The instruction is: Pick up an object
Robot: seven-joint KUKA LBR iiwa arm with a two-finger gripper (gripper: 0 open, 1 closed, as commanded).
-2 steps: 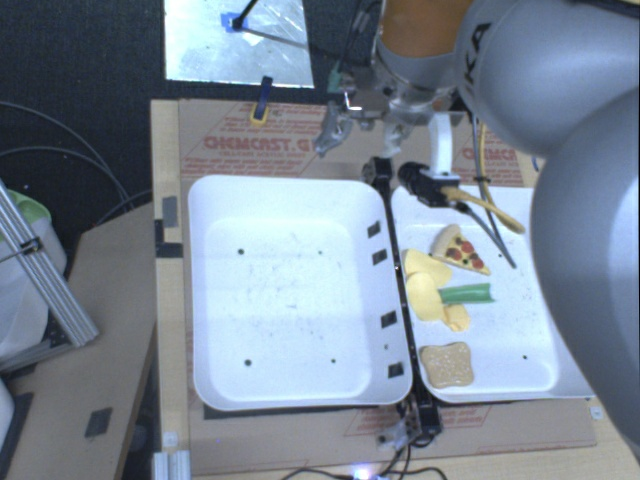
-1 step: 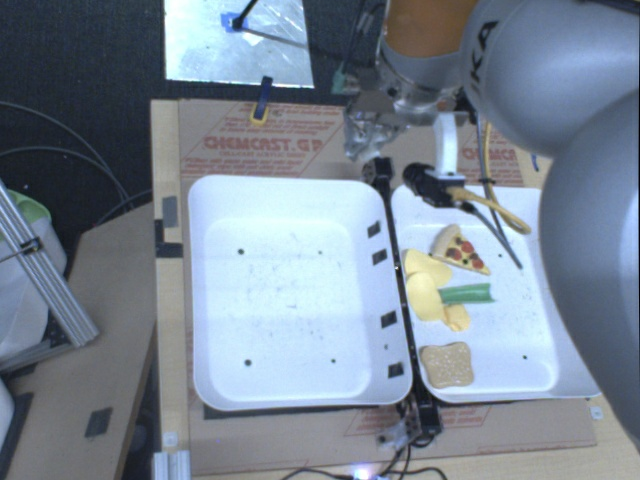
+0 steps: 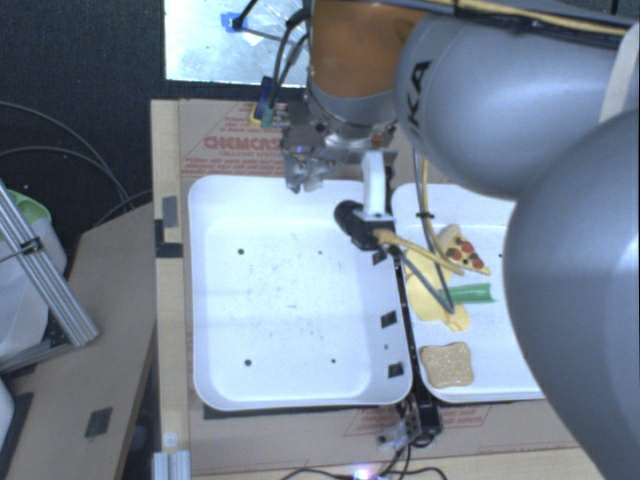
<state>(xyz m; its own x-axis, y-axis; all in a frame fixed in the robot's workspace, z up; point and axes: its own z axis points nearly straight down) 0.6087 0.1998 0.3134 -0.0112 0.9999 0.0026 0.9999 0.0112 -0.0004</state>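
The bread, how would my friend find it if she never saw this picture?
Look at the two white bins side by side and go to the right bin, the one partly under the big grey arm. The bread slice lies near its front left corner. It is tan, square and speckled, unlike the green stick and the pizza slice behind it.

Two bins sit side by side on the bench [image 3: 120, 268], their inner rims touching. The left bin [image 3: 215, 368] holds no loose items. The right bin [image 3: 490, 393] holds a pizza slice [image 3: 462, 250] near its far left corner, a bean pod [image 3: 470, 293] just in front of it, a banana [image 3: 432, 298] left of the pod, and a bread slice [image 3: 448, 364] at the near left corner. The arm [image 3: 480, 78] overhangs the far edge where the bins meet.
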